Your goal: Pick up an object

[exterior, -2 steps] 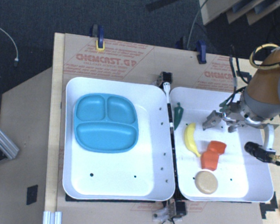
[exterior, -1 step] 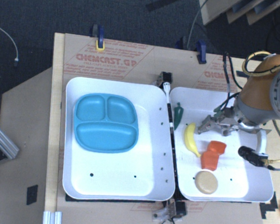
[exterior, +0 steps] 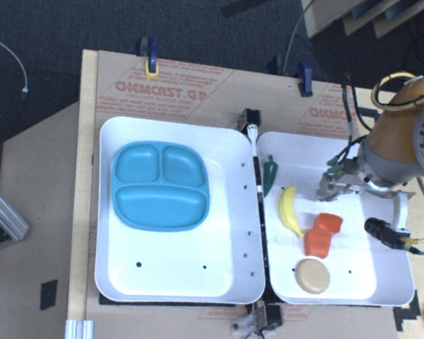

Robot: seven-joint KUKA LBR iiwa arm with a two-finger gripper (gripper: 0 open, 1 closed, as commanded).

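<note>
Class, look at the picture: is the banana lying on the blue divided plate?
No. The banana lies in the right bin, while the blue divided plate sits in the left bin.

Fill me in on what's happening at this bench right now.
A grey robot arm with an orange band reaches in from the right, its two-finger gripper hanging over the right white bin. Nothing shows between its fingers. Below it lie a yellow banana, an orange-red block and a round tan bun-like piece; a dark green pepper-like item sits by the bin's left wall. The left white bin holds a blue divided plate.
</note>
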